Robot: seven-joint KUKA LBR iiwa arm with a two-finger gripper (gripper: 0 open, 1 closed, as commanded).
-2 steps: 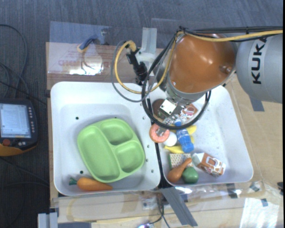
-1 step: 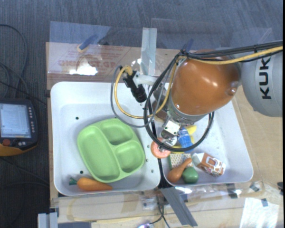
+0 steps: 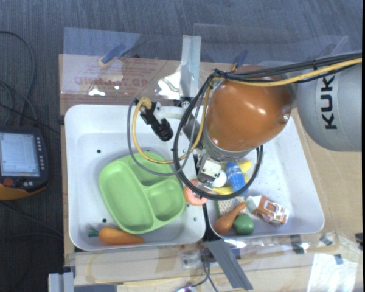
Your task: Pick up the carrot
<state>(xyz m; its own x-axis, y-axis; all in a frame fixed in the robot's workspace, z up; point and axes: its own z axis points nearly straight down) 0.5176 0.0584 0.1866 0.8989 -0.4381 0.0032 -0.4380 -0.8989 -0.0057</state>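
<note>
Since carrot [image 3: 115, 236] lies along left bin's [image 3: 79, 163] near wall beside green tray [image 3: 140, 196], descend lengthwise; gripper [image 3: 208, 176] fingers' state: cannot tell.

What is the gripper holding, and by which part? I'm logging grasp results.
Cannot be told: the arm's wrist hides the fingers. The carrot lies loose in the left bin.

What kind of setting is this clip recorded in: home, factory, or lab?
Most likely a robotics lab. A KUKA arm reaches over two white bins of toy items such as a carrot and a green divided plate; a teach pendant lies on carpet beside the bench.
</note>
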